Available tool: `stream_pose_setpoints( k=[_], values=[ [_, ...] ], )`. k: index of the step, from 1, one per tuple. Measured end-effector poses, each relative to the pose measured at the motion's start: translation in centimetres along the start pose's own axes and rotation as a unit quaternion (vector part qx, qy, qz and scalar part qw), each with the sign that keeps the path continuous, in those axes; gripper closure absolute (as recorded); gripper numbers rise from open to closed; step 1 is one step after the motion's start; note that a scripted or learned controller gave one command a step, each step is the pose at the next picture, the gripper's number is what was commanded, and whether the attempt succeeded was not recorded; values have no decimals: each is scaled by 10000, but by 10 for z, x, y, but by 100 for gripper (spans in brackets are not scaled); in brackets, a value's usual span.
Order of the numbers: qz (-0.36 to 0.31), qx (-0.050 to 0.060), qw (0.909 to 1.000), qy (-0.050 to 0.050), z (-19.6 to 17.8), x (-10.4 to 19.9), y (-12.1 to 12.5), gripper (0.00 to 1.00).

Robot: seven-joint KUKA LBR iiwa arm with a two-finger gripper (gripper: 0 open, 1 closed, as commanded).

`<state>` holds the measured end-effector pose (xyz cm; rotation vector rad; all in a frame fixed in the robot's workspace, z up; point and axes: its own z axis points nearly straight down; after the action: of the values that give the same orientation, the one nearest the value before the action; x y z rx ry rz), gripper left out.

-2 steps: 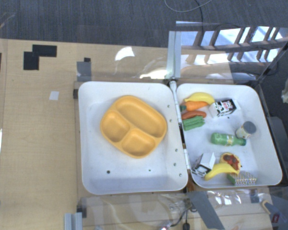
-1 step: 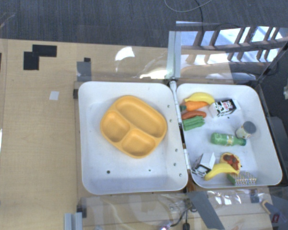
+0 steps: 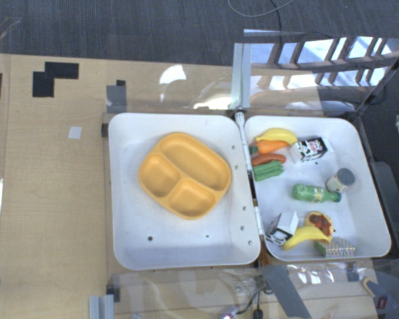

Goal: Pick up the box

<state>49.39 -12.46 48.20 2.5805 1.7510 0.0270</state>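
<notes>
The box (image 3: 309, 149) lies near the carrot (image 3: 271, 147); a grasp from its clear side avoids neighbours. Jaws' state: cannot tell.

- I have one fixed camera, mounted above the counter (image 3: 46, 198) and looking down at a slant.
- It faces the two white bins side by side: the left bin (image 3: 130, 241) sits near the middle of my frame, the right bin (image 3: 362, 178) toward the right edge.
- It stands far enough back that I see both bins whole, with bare counter to the left and a strip of dark carpet (image 3: 120, 15) along the top.
- The far side of the counter lies at the top of my frame, the near side at the bottom.
</notes>
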Motion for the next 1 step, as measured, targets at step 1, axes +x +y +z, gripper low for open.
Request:
stream_pose_setpoints(
  k=[1],
  values=[
    [-49, -33, 10000, 2, -12, 1, 1, 100]
  ],
)
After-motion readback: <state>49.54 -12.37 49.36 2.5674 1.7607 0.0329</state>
